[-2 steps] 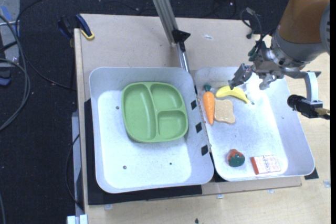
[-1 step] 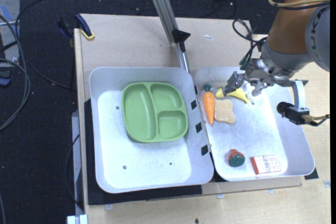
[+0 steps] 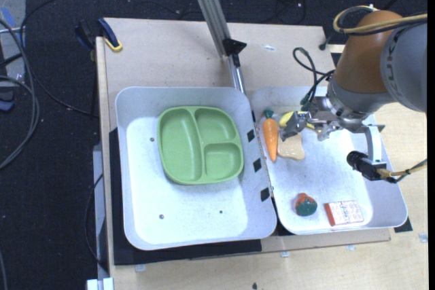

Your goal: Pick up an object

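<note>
Two shallow white bins sit side by side on the counter (image 3: pixel 177 44). The left bin (image 3: pixel 139 214) carries a green divided plate (image 3: pixel 200 145), which lies toward the bin's far half with its three compartments facing up.

The right bin (image 3: pixel 380 210) holds the loose things. A carrot (image 3: pixel 270 138) with a green top lies along the bin's left wall, pointing toward the near edge. Just beside it, touching or nearly touching its right side, is a pale tan, wedge-like piece (image 3: pixel 292 149). Near the bin's front edge sits a small red and teal object (image 3: pixel 305 204), and to its right, close to the front right corner, a red and white flat packet (image 3: pixel 346 212) lies flat.

The grey arm (image 3: pixel 387 64) with its orange band reaches in over the right bin's far right part. Its tool (image 3: pixel 299 120) hangs low over the far left part of that bin, just above the tan piece and next to the carrot's top. A bit of yellow (image 3: pixel 288 117) shows at the tool's tip, but whether the tool is open or closed, and whether it grips anything, cannot be told from this angle. A black cable part (image 3: pixel 360 163) hangs below the wrist over the bin's right side.
</note>
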Robot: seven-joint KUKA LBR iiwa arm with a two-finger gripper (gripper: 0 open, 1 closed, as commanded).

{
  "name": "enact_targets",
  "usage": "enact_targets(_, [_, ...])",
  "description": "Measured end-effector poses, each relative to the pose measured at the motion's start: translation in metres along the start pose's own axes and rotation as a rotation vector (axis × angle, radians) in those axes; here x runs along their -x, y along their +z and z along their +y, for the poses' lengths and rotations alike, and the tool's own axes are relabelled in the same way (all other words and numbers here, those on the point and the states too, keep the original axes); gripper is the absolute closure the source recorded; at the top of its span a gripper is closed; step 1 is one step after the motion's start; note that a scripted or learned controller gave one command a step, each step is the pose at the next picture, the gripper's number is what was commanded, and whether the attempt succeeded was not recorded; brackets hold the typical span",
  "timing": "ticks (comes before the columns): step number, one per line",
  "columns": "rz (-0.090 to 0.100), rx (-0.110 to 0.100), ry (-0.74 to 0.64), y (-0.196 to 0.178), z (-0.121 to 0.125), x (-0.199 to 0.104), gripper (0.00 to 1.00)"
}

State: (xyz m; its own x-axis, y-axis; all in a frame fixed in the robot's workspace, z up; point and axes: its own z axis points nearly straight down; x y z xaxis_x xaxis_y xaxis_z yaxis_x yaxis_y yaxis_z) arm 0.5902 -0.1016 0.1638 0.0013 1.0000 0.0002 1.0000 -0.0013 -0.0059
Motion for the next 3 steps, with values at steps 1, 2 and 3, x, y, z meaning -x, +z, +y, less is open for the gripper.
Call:
enact_targets(1, [0.001,-0.001,0.000,0.057,-0.010,-0.005,0.00])
enact_targets(2, [-0.001,0.007,0.001,0.043,-0.008,-0.004,1.00])
enact_targets(3, [-0.001,0.011,0.001,-0.018,-0.012,0.002,1.00])
